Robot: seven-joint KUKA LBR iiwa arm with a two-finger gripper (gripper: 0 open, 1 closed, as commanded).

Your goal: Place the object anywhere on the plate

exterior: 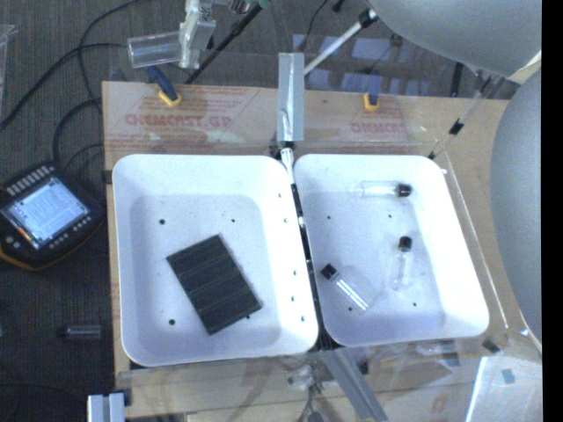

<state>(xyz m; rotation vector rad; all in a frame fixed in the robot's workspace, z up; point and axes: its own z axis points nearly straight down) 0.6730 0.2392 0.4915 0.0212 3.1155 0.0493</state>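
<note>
Three clear vials [381, 188] [403, 264] [343, 286] lie apart in right bin [457, 236]; dark plate [214, 283] sits mid left bin [132, 236], free floor around. Pincer state: cannot tell.

The red print on the cardboard [211, 120] is too faint to read.

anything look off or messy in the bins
Nothing spilled or broken. The dark plate lies flat but skewed in the left bin. Three clear vials lie on their sides, scattered at different angles in the right bin.
</note>
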